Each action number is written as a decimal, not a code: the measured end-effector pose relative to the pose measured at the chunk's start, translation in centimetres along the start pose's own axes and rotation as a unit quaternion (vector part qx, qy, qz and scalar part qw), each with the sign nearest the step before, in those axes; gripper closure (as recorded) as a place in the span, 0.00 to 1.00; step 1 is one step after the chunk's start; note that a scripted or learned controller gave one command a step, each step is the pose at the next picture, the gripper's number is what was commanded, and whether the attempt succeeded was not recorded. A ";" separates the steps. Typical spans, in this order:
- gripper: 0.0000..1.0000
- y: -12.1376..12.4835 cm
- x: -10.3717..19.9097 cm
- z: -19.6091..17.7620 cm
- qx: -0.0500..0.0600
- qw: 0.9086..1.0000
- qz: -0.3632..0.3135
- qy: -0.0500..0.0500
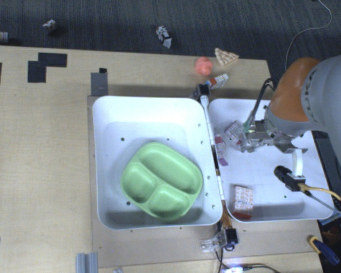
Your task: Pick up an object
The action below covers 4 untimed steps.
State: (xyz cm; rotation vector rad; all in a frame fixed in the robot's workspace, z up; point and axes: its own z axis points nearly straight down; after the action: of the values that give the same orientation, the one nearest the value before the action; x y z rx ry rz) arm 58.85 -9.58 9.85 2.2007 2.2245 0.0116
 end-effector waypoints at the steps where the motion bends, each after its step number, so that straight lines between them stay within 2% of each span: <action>1: 1.00 4.3 -10.3 -11.2 0.004 1.000 0.004 0.000; 2: 0.00 4.3 -10.2 -11.1 0.005 1.000 0.003 0.001; 3: 0.00 1.9 -3.8 -0.1 0.004 1.000 0.003 0.002; 4: 0.00 -1.3 -2.9 1.2 0.003 1.000 0.004 0.001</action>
State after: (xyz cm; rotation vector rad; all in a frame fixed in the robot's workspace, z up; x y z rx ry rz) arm 57.58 -12.51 8.63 2.2149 2.2195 0.0065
